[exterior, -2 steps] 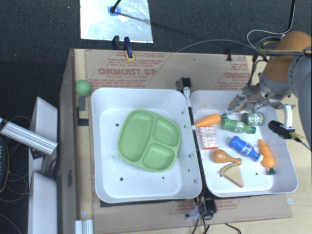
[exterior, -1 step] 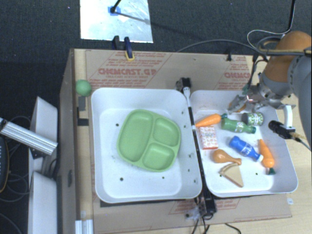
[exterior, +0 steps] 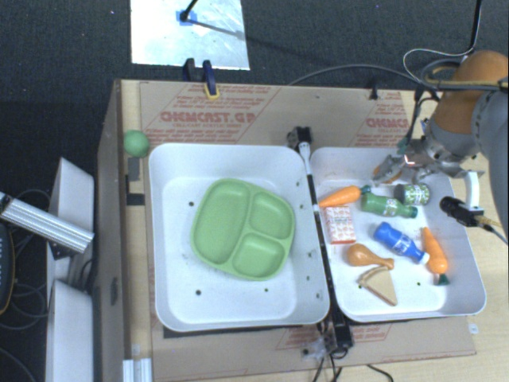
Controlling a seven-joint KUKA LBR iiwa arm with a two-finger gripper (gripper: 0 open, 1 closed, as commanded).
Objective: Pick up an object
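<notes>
The gripper (exterior: 403, 165) hangs low over the far side of the right bin (exterior: 461, 301), its fingers blurred against the wrist, so whether they are spread or shut cannot be told. Just beside it lies a small can (exterior: 417, 193), touching a green bottle (exterior: 387, 206). Toys crowd this bin; the left bin (exterior: 171, 293) has open floor around a green divided plate (exterior: 243, 228).

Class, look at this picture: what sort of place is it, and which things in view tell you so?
Probably a robotics lab bench set up for grasping trials. A grey robot arm reaches over two white bins, one holding toy food such as a plastic carrot, and loose cables run around the bench.
</notes>
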